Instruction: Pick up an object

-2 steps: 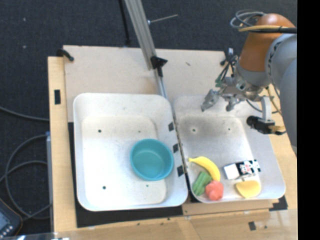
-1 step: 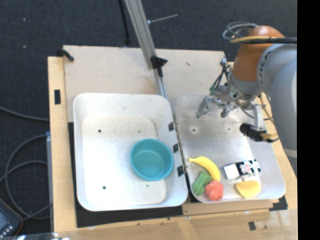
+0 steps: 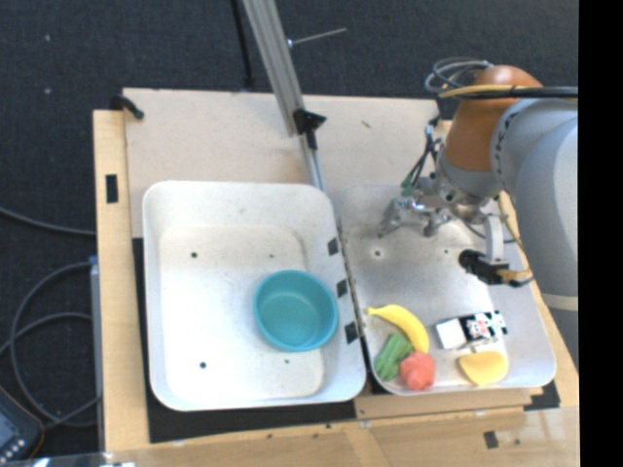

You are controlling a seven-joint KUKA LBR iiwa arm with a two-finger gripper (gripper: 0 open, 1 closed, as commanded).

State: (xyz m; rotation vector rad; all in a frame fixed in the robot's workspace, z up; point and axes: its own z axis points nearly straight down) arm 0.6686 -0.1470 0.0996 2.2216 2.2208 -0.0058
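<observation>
A pale wooden bench point(image 3: 224, 134) stands on dark carpet, bearing two shallow white bins side by side. Nearest the camera, along the front wall of the right bin point(image 3: 443, 261), lies a small cluster of toys: a yellow banana point(image 3: 403, 323), a green pepper point(image 3: 391, 355) touching its lower side, a red strawberry point(image 3: 418, 371) just beside the pepper, a small white box with black markings point(image 3: 470, 331), and a yellow wedge point(image 3: 484, 367) under the box. They are bunched into the low corner, probably because the bin floor slopes that way, so any of them could serve as the object to pick up. The banana lies uppermost and looks the easiest to reach, though the pepper and strawberry crowd it, and the bin wall hems them in from the front.

In the left bin point(image 3: 195, 212) a blue bowl point(image 3: 295, 309) sits near the dividing edge, upright and alone.

Farther back, the gripper point(image 3: 421, 214) hangs over the bare rear part of the right bin, well apart from the toys. Its two fingers look spread, with nothing between them. Behind it a slanted metal pole point(image 3: 277, 61) rises from the bench, clear of the arm's likely path.
</observation>
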